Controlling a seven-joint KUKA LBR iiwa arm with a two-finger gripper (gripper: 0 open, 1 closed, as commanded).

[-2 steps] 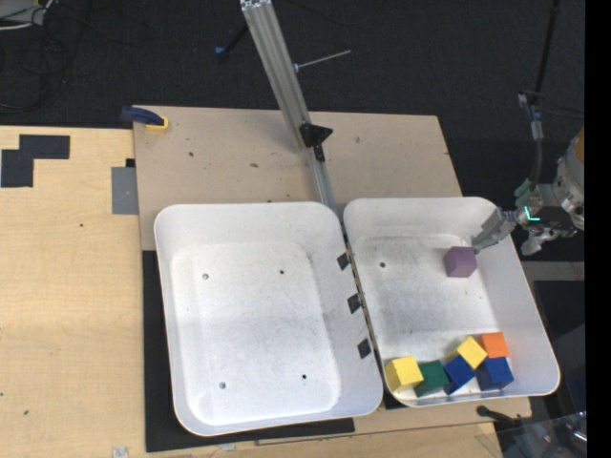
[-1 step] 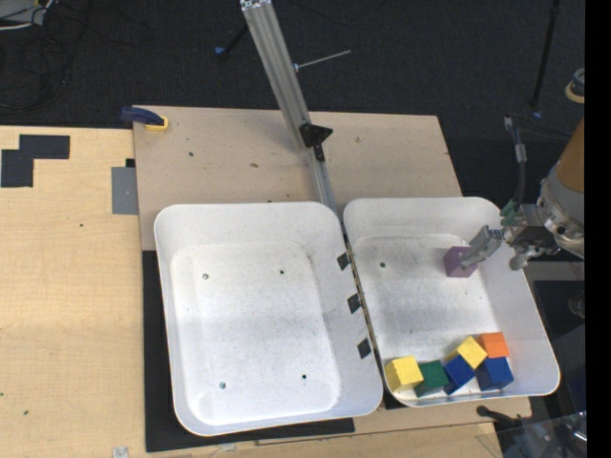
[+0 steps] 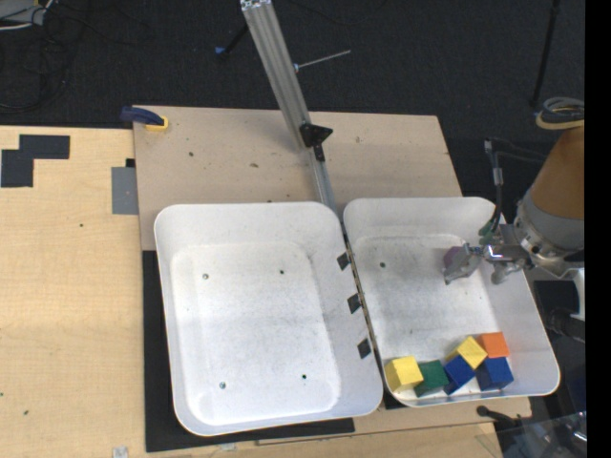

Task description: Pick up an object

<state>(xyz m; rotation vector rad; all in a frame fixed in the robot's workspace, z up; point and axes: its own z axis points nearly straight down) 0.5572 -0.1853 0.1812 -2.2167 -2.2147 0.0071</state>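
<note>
tool (image 3: 456, 261): over the right bin (image 3: 420, 219), upper middle; how far open cannot be told, nothing seen in it | blocks: small cubes clustered in the bin's lower right corner, touching — yellow (image 3: 405, 371), green (image 3: 431, 377), blue (image 3: 458, 374), yellow (image 3: 472, 352), orange (image 3: 494, 343), dark blue (image 3: 495, 374) | left bin (image 3: 181, 227) beside it on the table (image 3: 229, 151)

Two bins are set side by side on the bench (image 3: 239, 151), the left bin (image 3: 191, 227) touching the right bin (image 3: 420, 213) along a shared edge. A cluster of blocks (image 3: 456, 363) is gathered in the near corner of the right bin, the pieces touching one another. The gripper (image 3: 460, 261) is placed over the right bin's far-right part, behind the blocks. A slanted rail (image 3: 282, 74) is fixed behind both bins.
</note>
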